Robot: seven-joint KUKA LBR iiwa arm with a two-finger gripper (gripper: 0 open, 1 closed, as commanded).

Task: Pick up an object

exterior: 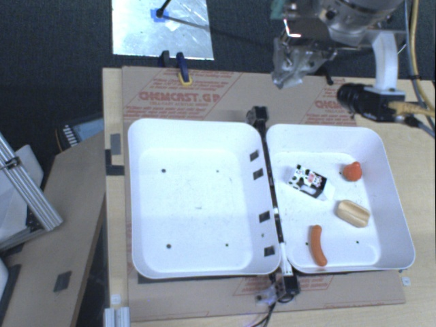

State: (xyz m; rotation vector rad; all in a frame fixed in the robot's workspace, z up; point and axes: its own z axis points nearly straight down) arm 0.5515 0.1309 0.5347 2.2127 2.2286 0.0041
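The right bin (381,155) holds several small things. A black and white patterned block (308,180) lies near its middle left. An orange-red round piece (352,172) sits toward the right wall. A tan bread-roll shape (353,213) lies below it, and an orange sausage (317,244) rests near the front. My gripper (291,68) hangs high above the bench, beyond the far edge of the right bin, well away from all of them. Nothing shows between its fingers.
The left bin (146,182) lies beside the right one, joined by a black hinge strip (266,182). A shiny foil sheet (162,18) lies at the far left beyond the cardboard base. A metal rail (24,189) stands at the left edge.
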